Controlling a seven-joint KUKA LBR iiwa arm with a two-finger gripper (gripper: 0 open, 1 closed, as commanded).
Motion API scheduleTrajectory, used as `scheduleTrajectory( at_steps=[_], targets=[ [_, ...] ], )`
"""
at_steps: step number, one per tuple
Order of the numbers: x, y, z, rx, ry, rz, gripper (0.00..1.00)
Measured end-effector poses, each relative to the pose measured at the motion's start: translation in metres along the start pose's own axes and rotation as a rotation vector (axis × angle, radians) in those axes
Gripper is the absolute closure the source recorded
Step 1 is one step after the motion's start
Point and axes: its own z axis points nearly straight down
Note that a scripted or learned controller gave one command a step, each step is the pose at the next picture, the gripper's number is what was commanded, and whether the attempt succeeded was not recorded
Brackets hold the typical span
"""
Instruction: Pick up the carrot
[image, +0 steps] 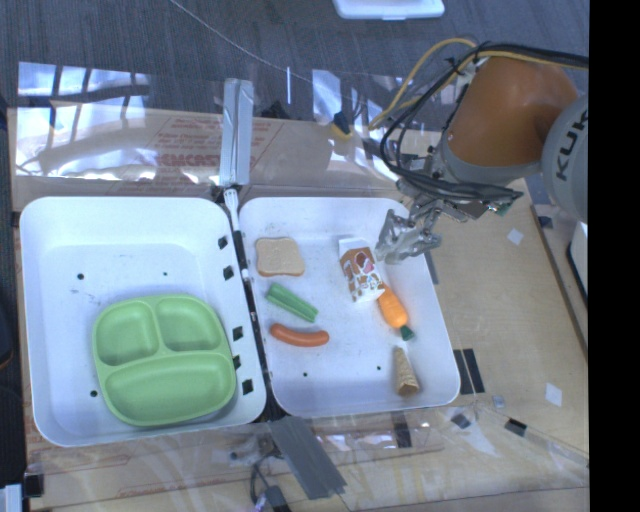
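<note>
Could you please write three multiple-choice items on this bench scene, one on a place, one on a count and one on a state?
1. The carrot lies:
A. in the right bin
B. on the green tray
C. outside both bins

2. Compartments in the green tray:
A. two
B. three
C. five

3. The gripper is:
A. gripping the carrot
B. above the right bin's far right corner, apart from the carrot
C. over the left bin

Answers: 1 A, it rests beside the snack packet. 2 B, two small, one large. 3 B, the carrot lies nearer the camera.
</note>
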Motion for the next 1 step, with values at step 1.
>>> scheduleTrajectory(
  at_steps=[1],
  targets=[
    [-0.0084,-0.0116,0.0514,-0.008,0.001,0.064,1.00]
  ],
)
